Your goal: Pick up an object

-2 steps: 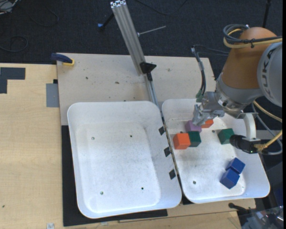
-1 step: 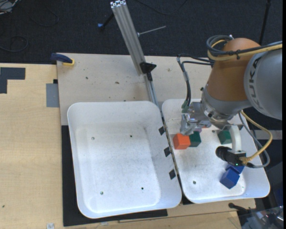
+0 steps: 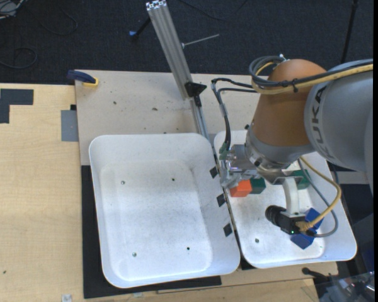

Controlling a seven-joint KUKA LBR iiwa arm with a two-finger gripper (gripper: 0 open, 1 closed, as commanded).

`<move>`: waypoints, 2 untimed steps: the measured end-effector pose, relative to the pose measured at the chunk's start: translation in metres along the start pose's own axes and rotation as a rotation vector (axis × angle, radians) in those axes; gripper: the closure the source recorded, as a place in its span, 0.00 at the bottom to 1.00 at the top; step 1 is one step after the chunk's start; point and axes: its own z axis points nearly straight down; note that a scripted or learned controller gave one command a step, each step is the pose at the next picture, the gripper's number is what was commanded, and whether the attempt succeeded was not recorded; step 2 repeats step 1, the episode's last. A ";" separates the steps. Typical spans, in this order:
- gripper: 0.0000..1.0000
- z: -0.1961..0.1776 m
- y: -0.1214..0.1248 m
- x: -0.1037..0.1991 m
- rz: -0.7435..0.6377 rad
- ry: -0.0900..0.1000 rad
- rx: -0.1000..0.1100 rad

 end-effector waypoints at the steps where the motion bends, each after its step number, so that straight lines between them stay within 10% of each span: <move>1: 1.00 0.009 -0.020 0.051 -0.001 -0.001 0.001; 2: 1.00 0.009 -0.020 0.051 -0.001 -0.001 0.001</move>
